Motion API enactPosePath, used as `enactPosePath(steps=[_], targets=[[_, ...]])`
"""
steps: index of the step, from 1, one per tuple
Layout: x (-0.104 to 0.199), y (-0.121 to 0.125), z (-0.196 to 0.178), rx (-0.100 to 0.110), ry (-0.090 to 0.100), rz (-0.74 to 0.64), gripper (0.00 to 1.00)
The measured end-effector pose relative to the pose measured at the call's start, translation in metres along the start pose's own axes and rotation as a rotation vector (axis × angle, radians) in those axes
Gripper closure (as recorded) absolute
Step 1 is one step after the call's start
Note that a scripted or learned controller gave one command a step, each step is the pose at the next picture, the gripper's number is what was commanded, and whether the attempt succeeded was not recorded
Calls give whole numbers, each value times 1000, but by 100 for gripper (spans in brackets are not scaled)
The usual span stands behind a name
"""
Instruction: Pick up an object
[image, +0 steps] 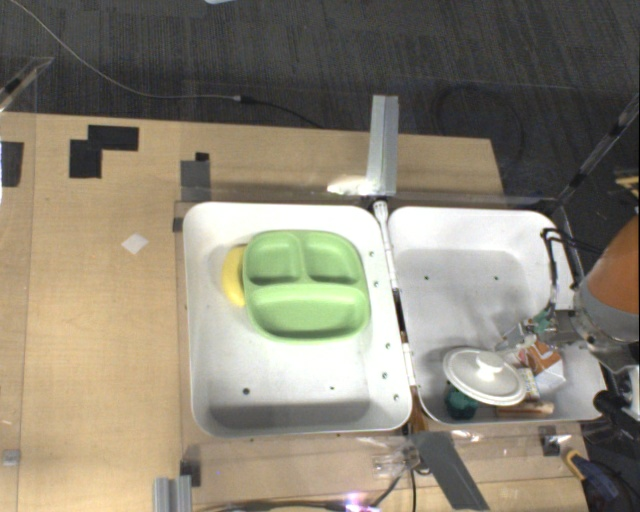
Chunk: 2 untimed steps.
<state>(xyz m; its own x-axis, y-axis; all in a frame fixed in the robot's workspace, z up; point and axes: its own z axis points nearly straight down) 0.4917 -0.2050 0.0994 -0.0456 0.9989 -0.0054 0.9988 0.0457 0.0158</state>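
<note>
The arm (612, 290) comes in at the right edge, its orange band over the right bin's (470, 250) far right side, and the jaws (538, 335) reach down toward the bin's lower right corner; they are small and cluttered in this view, so I cannot tell how far apart they stand or whether anything sits between them. Just beside them lies a small heap: a white lid (485, 375), round and domed with a knob in the middle, a dark green thing (460, 404) tucked under its lower left edge, an orange and white piece (545, 362) touching its right side, and a thin brown stick (525, 407) along the bin's bottom wall. The lid lies just left of and below the jaws, near them, though contact cannot be made out. The heap crowds the corner, with the bin's walls close on the right and below. The left bin (290, 400) holds a green tray (303, 283) with three compartments, lying flat in its upper half, and a yellow thing (232, 277) peeks out from under the tray's left edge. Both bins rest side by side on the wooden surface (90, 320), well apart from the black patches near its upper left
</note>
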Motion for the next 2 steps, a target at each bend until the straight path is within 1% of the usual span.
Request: enactPosePath(steps=[1,2], targets=[[-1,2,-11,-3,-2,-2,100],[35,0,-111,10,4,5,100]])
